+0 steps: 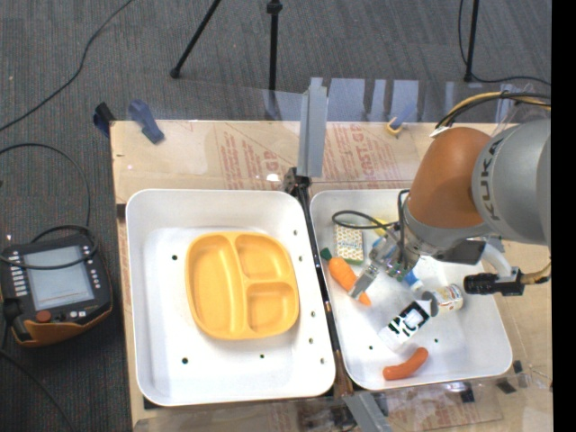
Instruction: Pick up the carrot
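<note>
While the carrot [343,275] lies near the left wall of the right bin [486,354], right of centre in the frame, the hand [373,277] hangs just to its right, one finger reaching its lower end. Its long axis runs from upper left to lower right. The hand looks released, gripping nothing.

A robotics lab, set up for recorded trials.

A grey arm [504,187] reaches over a plywood bench [216,156] bearing two white bins [148,241]; a teach pendant [56,286] lies on grey carpet [54,61] beside it, cables trailing; tripod legs [216,16] stand behind the bench; plastic toy food lies in the bins.
</note>
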### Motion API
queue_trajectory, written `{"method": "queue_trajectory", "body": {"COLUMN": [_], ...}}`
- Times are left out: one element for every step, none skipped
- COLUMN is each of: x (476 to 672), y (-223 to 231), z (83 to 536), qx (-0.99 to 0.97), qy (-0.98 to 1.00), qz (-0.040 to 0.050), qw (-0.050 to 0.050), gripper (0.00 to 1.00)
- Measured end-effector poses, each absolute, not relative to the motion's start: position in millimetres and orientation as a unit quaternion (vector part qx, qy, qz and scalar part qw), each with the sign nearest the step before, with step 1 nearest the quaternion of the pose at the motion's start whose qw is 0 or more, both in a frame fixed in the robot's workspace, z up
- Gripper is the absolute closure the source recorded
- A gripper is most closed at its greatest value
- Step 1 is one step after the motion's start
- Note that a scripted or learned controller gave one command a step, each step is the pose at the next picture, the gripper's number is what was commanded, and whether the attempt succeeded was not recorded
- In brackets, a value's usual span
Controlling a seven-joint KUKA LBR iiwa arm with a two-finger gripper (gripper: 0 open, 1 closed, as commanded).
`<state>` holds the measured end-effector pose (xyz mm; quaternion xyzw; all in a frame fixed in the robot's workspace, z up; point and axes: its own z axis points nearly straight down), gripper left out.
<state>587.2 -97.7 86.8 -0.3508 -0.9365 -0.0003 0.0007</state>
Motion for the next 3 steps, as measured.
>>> {"method": "queue_trajectory", "body": {"x": [587.3,584.3,583.0], "y": [-98,-100,-89], "z": [96,125,284], "qx": [-0.351,-0.433,-0.504], "qy": [-0.936,-0.901,-0.864], "qz": [-0.0009,0.0,0.0002], "qw": [0.001,0.001,0.0], "gripper": [1.0,1.0,1.0]}}
